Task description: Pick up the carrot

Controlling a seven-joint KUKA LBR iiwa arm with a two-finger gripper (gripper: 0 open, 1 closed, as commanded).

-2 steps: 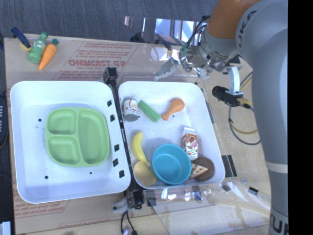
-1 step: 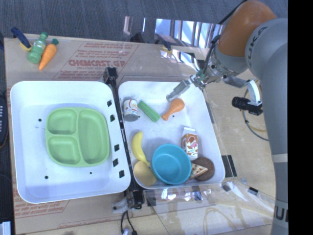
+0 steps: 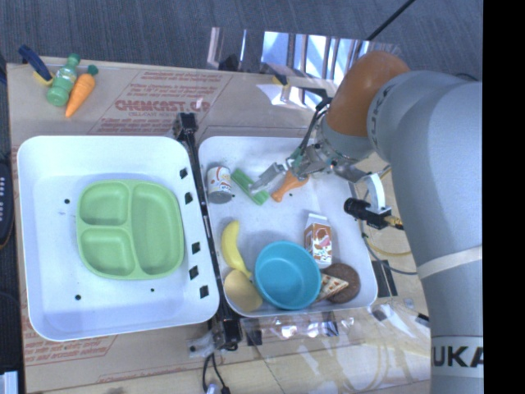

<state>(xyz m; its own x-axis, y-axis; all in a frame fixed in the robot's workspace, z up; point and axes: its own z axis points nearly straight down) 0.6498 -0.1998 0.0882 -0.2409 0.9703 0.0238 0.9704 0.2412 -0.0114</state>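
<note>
The gripper [image 3: 289, 173] closes on the orange carrot [image 3: 286, 187] near the back of the right bin [image 3: 246, 148], its fingers pinching the carrot's upper end; a green-handled tool [image 3: 248, 186] and a can [image 3: 219, 182] lie just beside; a second toy carrot [image 3: 79, 93] rests outside on the cardboard [image 3: 156, 105].

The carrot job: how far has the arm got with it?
Done: the two-finger gripper has reached the small orange toy carrot in the right white bin. In hand: it sits right at the carrot's upper end, though a grip can't be confirmed. Left: the carrot lies on the bin floor, unlifted.
</note>
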